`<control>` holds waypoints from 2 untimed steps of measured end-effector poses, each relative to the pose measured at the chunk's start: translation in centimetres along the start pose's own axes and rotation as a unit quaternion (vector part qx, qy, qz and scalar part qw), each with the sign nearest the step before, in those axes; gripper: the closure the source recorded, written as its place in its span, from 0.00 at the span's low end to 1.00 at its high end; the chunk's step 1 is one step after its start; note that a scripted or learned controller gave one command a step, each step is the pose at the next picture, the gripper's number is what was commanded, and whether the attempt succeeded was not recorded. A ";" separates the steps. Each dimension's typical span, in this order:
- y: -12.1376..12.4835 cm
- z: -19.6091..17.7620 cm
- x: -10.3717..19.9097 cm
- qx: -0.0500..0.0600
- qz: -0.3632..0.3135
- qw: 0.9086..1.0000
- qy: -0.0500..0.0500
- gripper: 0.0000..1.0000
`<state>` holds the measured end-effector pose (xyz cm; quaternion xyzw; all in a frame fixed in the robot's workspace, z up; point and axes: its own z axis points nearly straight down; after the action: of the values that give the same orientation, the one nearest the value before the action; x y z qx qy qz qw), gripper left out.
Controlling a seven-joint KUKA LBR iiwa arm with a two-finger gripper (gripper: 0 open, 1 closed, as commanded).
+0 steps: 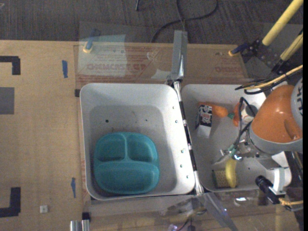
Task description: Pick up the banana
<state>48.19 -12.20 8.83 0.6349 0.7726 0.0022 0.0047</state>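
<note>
A: Tool (pixel 234 153): item one, sited just above the banana (pixel 231 173), under the grey-and-orange arm (pixel 274 121). Whether it stands open or closed on anything cannot be told; the wrist hides it.

B: Banana, location?

A: Right bin (pixel 207 96), front part, lying roughly lengthwise toward the bin's front wall. Touching its left side, a brownish sponge-like block (pixel 220 177).

B: Handling note for the step?

A: Judged an approach-and-grasp stage. Best to come straight down over the banana's middle and close across its narrow width, keeping clear of the block so only the fruit is taken.

B: Other entries, relative to the banana?

A: Behind it, toward the bin's back: a small carton with black-and-white print (pixel 205 115), and beside that an orange carrot-like piece (pixel 220 111). Well to the left, in the left bin (pixel 96 100), a teal divided plate (pixel 126 163).

B: Obstructions?

A: The block, chiefly; also the bin's front wall, near the banana's lower end. Surface (pixel 38 143) outside the bins is cardboard-covered.
</note>
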 end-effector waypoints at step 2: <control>-0.9 -8.6 -3.5 0.005 0.115 0.993 0.001 1.00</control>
<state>47.91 -15.74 17.44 0.7199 0.6941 -0.0001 0.0004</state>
